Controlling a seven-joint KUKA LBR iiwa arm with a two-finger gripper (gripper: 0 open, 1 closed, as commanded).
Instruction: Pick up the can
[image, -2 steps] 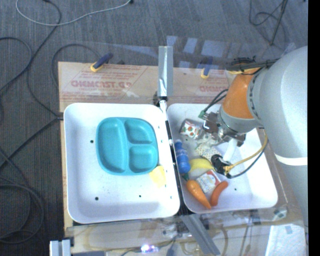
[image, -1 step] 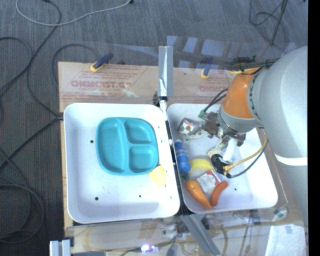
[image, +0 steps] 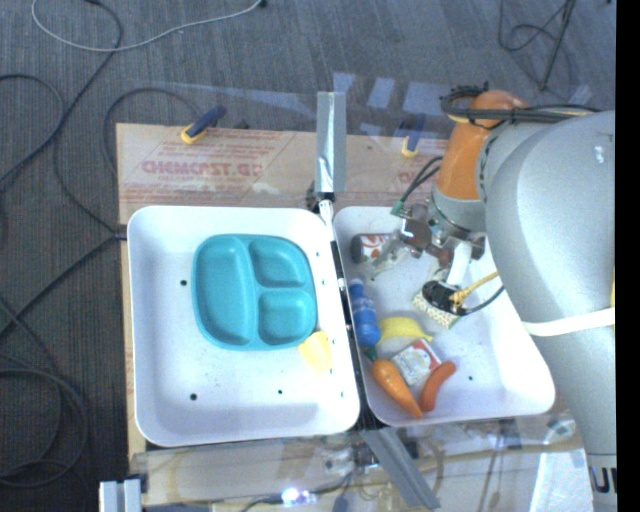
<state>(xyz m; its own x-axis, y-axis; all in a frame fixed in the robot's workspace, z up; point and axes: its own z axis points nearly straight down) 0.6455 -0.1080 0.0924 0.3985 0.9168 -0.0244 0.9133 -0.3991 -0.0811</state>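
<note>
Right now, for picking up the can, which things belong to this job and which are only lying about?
For the job:
- small can with red and white label, top left of right bin
- metal two-finger gripper, beside it

Lying about:
- turquoise divided plastic tray
- pale yellow piece
- blue bottle
- yellow lemon
- orange carrot
- red chilli

Two white bins are set side by side on a bench. In the left bin (image: 160, 330) a teal tray (image: 255, 290) is laid, with a yellow piece (image: 317, 350) just beside its lower right corner. In the right bin (image: 500, 385) a blue bottle (image: 362, 312), a lemon (image: 402, 328), a small carton (image: 414, 357), a carrot (image: 396, 387) and a red pepper (image: 437, 384) are grouped near the front.
</note>
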